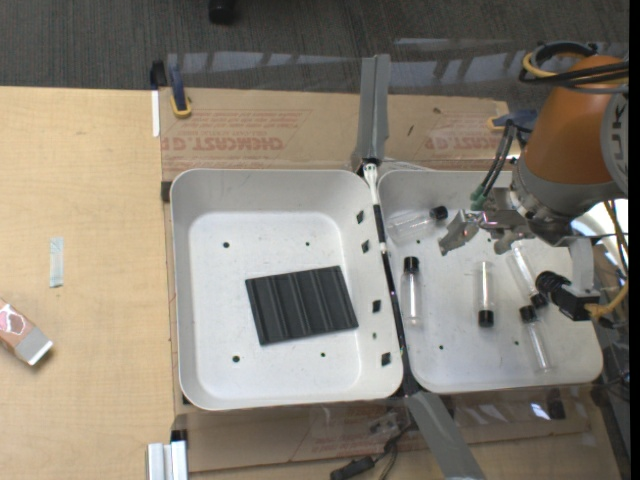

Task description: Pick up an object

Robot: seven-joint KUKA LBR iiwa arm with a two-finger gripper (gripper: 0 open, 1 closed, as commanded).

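Note:
Several clear tubes with black caps lie in the right bin (440, 363). One tube (410, 290) lies near the bin's left wall, another tube (485, 293) at the middle, and a third tube (534, 336) toward the front right. A further clear tube (412, 225) lies at the back left with a black cap (438, 213) beside it. My gripper (478, 230) hangs over the back middle of the right bin, just above and behind the middle tube. I see nothing held in it.
The left bin (200, 368) holds a black ribbed pad (300, 304). A metal divider (375, 118) runs between the bins at the back. The arm's orange band (575, 118) fills the back right. Small items (25, 336) lie on the wooden table at left.

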